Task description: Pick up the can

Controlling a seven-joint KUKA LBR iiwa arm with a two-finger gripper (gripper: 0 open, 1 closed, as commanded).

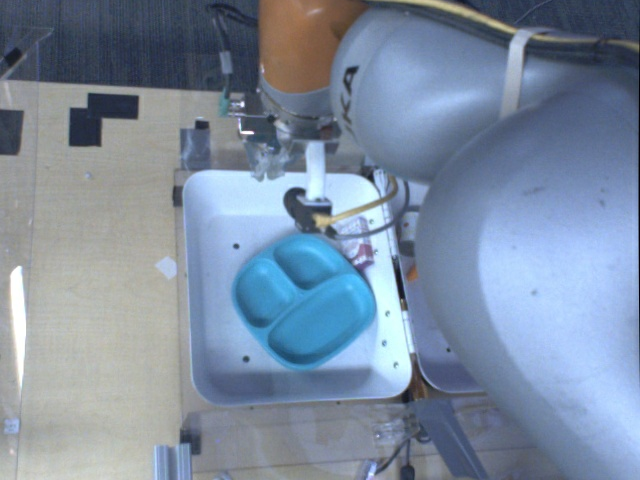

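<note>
Tabletop (100, 268) carrying white bin (210, 268), blue plate (305, 303) lying inside. Can (358, 248), seemingly the red-white item, sitting at the plate's upper right. Pincer (265, 158) hovering at the bin's top edge, likely approaching; apart or together, cannot tell.

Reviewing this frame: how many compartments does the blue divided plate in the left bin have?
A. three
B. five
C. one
A: the blue divided plate, lying in the left bin, shows two small sections along one side and one larger section along the other.
</note>
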